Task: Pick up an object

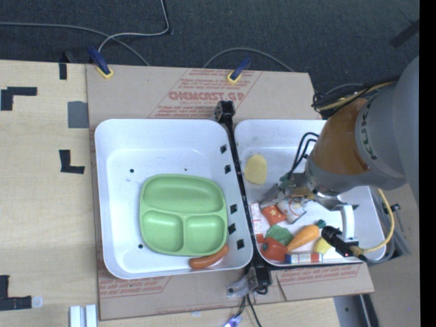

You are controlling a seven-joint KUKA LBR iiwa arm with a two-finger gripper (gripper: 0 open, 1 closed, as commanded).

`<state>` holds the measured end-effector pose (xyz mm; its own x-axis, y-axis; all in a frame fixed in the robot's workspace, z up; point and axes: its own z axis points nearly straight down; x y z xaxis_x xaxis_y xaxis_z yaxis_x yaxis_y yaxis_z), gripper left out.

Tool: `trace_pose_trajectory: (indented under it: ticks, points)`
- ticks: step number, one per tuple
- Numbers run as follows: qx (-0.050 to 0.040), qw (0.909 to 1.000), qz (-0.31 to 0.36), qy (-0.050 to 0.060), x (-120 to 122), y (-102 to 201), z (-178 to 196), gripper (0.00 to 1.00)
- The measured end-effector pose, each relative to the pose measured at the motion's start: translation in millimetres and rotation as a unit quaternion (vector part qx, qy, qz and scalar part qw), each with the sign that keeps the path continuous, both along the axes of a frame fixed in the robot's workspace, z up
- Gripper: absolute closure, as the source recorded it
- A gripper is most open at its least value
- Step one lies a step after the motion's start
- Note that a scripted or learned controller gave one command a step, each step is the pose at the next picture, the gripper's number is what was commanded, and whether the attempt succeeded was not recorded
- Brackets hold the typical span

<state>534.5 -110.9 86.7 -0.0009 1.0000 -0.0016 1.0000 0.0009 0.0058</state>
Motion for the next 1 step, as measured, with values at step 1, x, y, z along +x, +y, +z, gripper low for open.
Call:
trace_pose_trajectory:
  ticks: [1]
  points:
    - [-0.0004,1.0,0.0,-0.001,-16.5,-2.0,0.2,0.0]
